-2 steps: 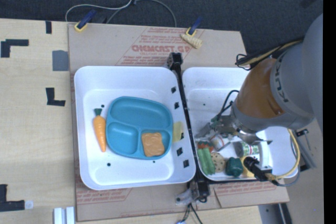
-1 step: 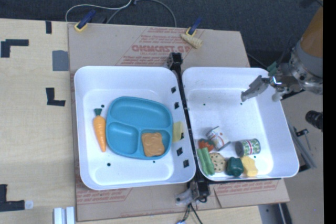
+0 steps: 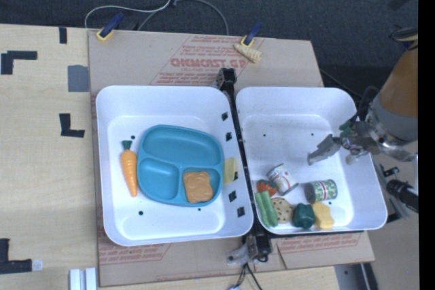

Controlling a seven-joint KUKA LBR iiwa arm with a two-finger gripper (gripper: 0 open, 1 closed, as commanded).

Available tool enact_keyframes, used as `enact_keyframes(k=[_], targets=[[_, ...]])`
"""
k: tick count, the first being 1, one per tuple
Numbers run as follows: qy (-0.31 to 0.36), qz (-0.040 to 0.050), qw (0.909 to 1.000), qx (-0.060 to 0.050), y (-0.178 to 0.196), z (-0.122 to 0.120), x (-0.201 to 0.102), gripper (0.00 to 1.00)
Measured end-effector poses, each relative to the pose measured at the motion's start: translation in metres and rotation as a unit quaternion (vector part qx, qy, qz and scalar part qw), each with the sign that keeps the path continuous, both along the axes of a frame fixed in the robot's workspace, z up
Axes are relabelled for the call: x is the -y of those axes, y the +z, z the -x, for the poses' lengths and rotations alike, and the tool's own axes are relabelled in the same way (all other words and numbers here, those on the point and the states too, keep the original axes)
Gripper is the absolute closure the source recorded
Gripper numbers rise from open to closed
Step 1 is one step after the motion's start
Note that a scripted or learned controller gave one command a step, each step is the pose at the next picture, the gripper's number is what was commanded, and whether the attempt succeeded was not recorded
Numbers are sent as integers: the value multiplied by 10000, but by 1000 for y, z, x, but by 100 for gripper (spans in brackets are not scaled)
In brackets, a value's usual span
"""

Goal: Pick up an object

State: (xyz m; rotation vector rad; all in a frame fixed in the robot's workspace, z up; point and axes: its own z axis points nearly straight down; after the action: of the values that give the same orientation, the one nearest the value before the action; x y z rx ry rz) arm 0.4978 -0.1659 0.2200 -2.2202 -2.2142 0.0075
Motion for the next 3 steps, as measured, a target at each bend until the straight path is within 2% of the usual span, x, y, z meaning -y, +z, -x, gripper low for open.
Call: enact_keyframes(k=[1, 2, 3], targets=[[36, -25, 10000, -23, -94, 17, -67, 0], [-8, 35, 10000, 84, 19, 13, 8, 0], [3, 3, 10000, 10, -33, 15, 25, 0]])
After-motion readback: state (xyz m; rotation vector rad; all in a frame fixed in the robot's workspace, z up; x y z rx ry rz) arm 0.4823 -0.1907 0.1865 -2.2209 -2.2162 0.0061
